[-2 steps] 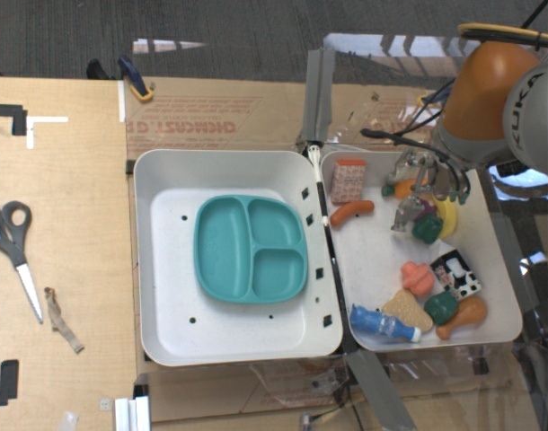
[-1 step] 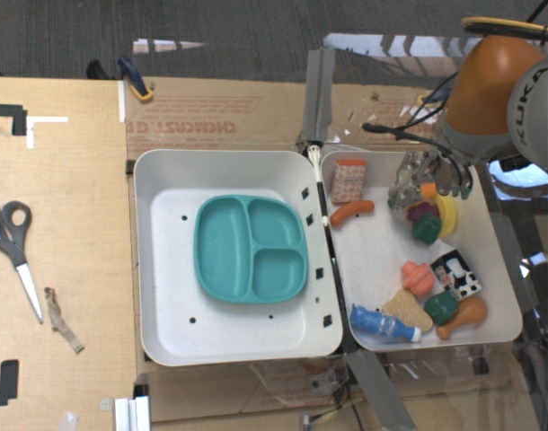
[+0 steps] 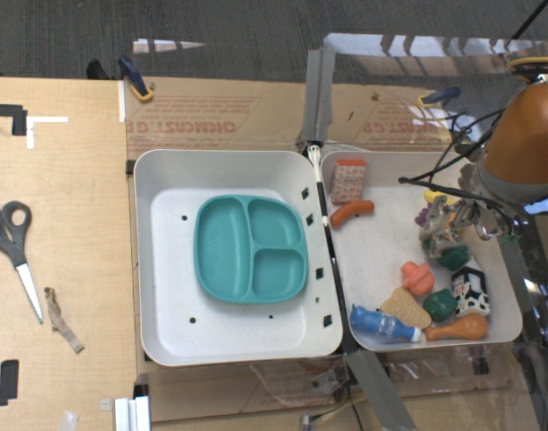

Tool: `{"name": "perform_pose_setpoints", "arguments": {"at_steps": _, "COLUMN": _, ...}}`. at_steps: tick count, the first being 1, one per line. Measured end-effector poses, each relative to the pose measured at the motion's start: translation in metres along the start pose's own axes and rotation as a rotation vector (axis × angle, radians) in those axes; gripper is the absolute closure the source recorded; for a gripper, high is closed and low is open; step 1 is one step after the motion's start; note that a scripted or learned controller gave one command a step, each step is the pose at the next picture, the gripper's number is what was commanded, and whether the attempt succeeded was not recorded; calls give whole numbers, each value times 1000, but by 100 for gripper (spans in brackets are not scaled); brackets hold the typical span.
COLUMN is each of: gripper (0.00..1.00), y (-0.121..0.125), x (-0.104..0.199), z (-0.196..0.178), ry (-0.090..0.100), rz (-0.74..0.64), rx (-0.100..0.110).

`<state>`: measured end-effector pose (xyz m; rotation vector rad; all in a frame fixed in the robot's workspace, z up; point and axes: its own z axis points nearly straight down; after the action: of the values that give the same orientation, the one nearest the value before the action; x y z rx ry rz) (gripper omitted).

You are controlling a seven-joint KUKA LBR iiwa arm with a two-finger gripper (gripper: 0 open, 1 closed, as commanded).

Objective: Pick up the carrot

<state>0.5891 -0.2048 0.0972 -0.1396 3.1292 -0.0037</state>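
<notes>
1. The surface (image 3: pixel 58 241) carries two shallow white bins side by side: the left bin (image 3: pixel 157 268) and the right bin (image 3: pixel 382 241).
2. The left bin holds a teal divided plate (image 3: pixel 251 250), which lies flat near the bin's centre.
3. The carrot (image 3: pixel 351 211) lies on the floor of the right bin, near that bin's far-left corner. It is orange, lies roughly level, and sits just in front of a small pink carton (image 3: pixel 349 180).
4. The arm (image 3: pixel 517 142) enters over the right bin's far-right corner. The orange band is visible above the wrist.
5. The claw (image 3: pixel 445 223) is over the right side of the right bin, well apart from the carrot. Whether it is wide or narrow cannot be told; cables and small objects clutter the area around it.
6. Nothing can be seen held in the claw.
7. Just below the claw lies a dark green item (image 3: pixel 454 259).
8. Along the right bin's near edge lie a blue bottle (image 3: pixel 382 324), a tan biscuit-like piece (image 3: pixel 405 308), a pink item (image 3: pixel 418 277), a green item (image 3: pixel 439 304), a black-and-white cow figure (image 3: pixel 472 290) and an orange drumstick-shaped toy (image 3: pixel 458 329).
9. On the surface's left edge lie a pair of scissors (image 3: pixel 13 250).
</notes>
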Motion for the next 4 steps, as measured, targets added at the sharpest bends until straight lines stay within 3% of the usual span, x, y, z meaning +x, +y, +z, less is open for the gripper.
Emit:
{"name": "perform_pose_setpoints", "arguments": {"at_steps": 1, "gripper": 100, "y": -19, "x": -55, "z": -24, "ry": 1, "rz": 229, "rx": 0}}
{"name": "perform_pose_setpoints", "arguments": {"at_steps": 2, "gripper": 100, "y": -20, "x": -39, "z": -71, "ry": 2, "rz": -100, "rx": -2}}
{"name": "perform_pose_setpoints", "arguments": {"at_steps": 3, "gripper": 100, "y": 7, "x": -73, "z": -113, "ry": 2, "rz": 39, "rx": -2}}
{"name": "perform_pose_setpoints", "arguments": {"at_steps": 4, "gripper": 100, "y": -20, "x": -21, "z": -283, "ry": 3, "rz": -147, "rx": -2}}
